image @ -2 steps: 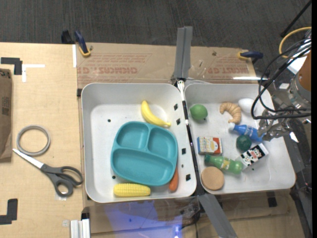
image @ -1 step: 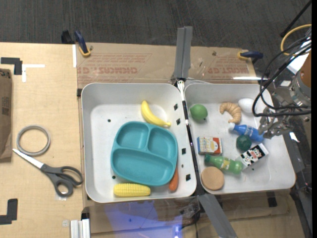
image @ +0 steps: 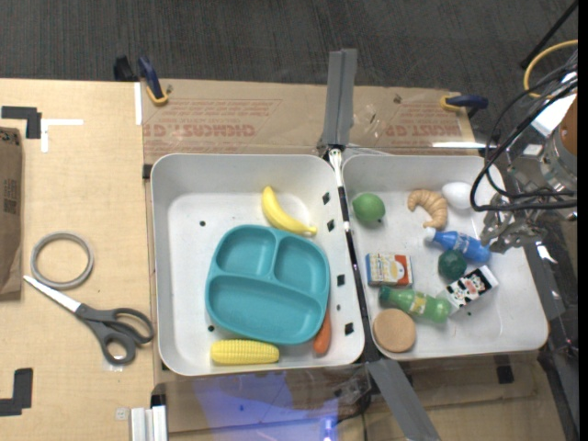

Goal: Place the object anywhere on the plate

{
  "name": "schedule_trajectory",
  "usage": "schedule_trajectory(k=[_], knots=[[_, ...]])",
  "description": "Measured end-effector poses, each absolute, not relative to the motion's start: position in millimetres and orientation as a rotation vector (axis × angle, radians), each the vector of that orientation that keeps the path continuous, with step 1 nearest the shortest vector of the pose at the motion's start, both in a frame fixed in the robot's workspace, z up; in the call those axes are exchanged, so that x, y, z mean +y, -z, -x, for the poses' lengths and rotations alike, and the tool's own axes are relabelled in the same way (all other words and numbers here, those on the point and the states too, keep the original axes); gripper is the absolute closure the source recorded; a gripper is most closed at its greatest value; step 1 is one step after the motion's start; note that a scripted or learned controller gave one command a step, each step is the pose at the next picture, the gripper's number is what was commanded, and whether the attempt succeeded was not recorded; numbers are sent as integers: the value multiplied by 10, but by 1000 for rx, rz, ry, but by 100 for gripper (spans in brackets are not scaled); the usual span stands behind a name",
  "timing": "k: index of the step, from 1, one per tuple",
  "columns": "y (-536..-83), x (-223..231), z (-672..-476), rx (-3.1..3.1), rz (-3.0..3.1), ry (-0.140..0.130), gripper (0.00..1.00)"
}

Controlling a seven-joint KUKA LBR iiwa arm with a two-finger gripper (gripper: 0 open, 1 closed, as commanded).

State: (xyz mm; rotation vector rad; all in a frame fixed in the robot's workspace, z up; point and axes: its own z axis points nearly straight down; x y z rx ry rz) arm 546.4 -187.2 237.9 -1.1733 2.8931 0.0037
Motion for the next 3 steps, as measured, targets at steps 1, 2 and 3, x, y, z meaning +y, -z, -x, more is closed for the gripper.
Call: schedule_trajectory(k=[1, 2, 3], knots=[[-1663, -2044, -5793, 2838, 1336, -3, 100], [-1663, -1895, -5837, 2751, 1508, 0, 100], [-1702, -1861, -5899, 2691, 1611, 1, 100]])
